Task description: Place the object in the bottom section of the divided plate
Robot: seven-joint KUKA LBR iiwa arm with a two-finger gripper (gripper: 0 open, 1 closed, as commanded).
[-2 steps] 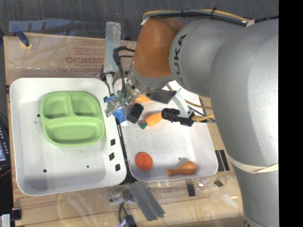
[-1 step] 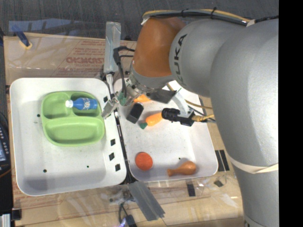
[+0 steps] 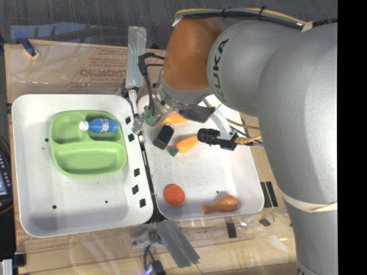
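A green divided plate [image 3: 87,143] lies in the left bin [image 3: 69,211]. A small blue bottle with a white cap [image 3: 101,126] rests in the plate's upper right section, while the wide bottom section holds nothing. My gripper [image 3: 150,118] hangs over the far left corner of the right bin [image 3: 246,176], close to the wall between the bins. Just below it are a small black block [image 3: 164,136] and an orange carrot with a green top [image 3: 184,145]. Part of another orange piece [image 3: 174,118] shows beneath the wrist.
An orange ball [image 3: 175,194] and a brown drumstick [image 3: 221,204] lie near the right bin's front edge. The big grey arm covers the bin's back and right side. A grey post [image 3: 135,56] stands behind the divider.
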